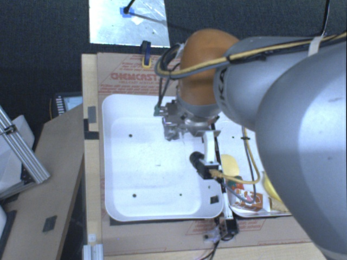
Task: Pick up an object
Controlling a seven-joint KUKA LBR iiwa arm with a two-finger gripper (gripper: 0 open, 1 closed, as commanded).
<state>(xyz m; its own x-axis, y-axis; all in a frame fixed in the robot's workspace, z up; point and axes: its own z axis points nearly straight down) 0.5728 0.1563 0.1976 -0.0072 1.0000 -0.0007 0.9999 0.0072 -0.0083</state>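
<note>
Here the camera view looks down on the left bin [135, 199] — a shallow white tray with a few dark dots on its floor — sitting on a cardboard sheet [130, 75] printed with red letters. The grey arm [293, 91] comes in from the right, its orange band [203, 64] just above the wrist, and the tool [172, 128] hangs over the upper right part of that bin. Whether the tool is spread or pressed together cannot be told at this angle. In the right bin [238, 131], mostly hidden by the arm, lie a yellow object [230, 166] and a printed packet [246, 198] — both near the wall between the bins.
</note>
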